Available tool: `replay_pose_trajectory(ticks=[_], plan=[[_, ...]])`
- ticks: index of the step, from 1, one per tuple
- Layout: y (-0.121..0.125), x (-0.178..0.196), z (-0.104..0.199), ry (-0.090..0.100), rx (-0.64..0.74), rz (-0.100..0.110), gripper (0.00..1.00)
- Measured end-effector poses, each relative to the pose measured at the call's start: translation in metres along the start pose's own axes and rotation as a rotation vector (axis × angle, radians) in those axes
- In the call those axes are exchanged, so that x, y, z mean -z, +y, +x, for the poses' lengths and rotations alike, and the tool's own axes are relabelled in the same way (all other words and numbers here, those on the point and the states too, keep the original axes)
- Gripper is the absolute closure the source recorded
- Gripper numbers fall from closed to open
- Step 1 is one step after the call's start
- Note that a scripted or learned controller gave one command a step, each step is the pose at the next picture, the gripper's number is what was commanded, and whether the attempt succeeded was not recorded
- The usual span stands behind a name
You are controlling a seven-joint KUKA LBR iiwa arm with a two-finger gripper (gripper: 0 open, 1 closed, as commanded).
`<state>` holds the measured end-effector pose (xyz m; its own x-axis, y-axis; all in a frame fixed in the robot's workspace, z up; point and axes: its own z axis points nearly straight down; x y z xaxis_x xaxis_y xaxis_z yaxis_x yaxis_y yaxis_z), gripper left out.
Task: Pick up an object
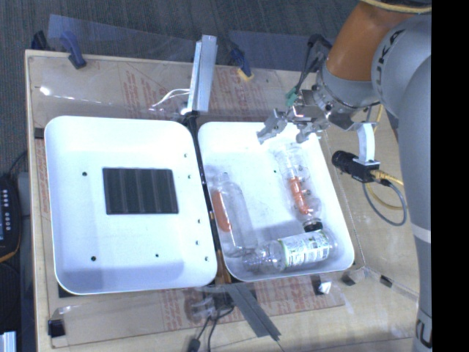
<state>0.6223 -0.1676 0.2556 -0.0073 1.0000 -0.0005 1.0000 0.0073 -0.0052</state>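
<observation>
Three clear bottles [293, 251] in right bin [338, 218] – label unreadable | gripper [287, 130] fingers apart – holding nothing

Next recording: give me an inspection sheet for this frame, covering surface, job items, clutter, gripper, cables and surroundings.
Surface: bench bearing a left bin and a right bin, side by side.
Job's things: three clear plastic bottles in the right bin: left bottle, right bottle, labelled bottle lying along the near wall.
Clutter: dark ribbed panel in the left bin.
Gripper: gripper above the right bin's far edge, holding nothing.
Cables: white wires behind the bins; cable loop right.
Surroundings: blue clamps on the far edge.
</observation>
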Motion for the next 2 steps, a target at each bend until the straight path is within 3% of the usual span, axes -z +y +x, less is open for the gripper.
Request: replay_pose_trajectory(ticks=[1, 2], plan=[[-0.008, -0.045, -0.029, 0.001, 0.124, -0.001, 0.00], [-0.054, -0.107, -0.042, 0.000, 0.109, -0.001, 0.00]])
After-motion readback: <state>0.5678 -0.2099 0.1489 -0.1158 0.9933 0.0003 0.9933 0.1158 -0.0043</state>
